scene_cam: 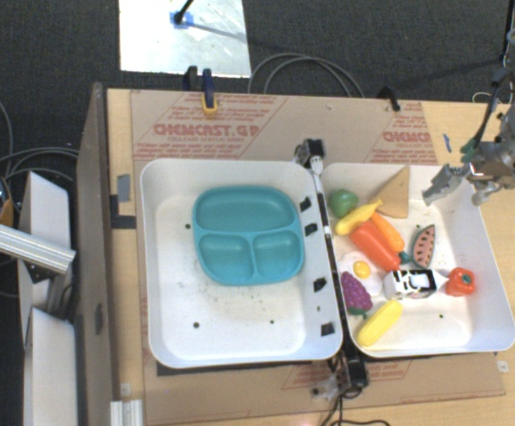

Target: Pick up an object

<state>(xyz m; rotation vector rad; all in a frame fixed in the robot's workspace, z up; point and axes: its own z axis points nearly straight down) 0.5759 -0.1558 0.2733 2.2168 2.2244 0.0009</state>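
Toys lie heaped in the right bin, handy for the arm reaching from that side. The claw hangs over the bin's far edge, fingers apart, holding nothing.

left bin: divided plate | right bin: toy foods | pincer above far-right rim

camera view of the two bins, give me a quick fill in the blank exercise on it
1. The blue divided plate lies in the ____ bin.
2. The toy foods, such as the carrot, lie in the ____ bin.
3. The gripper hovers over the right bin's ____ corner.

Missing words: left; right; far right
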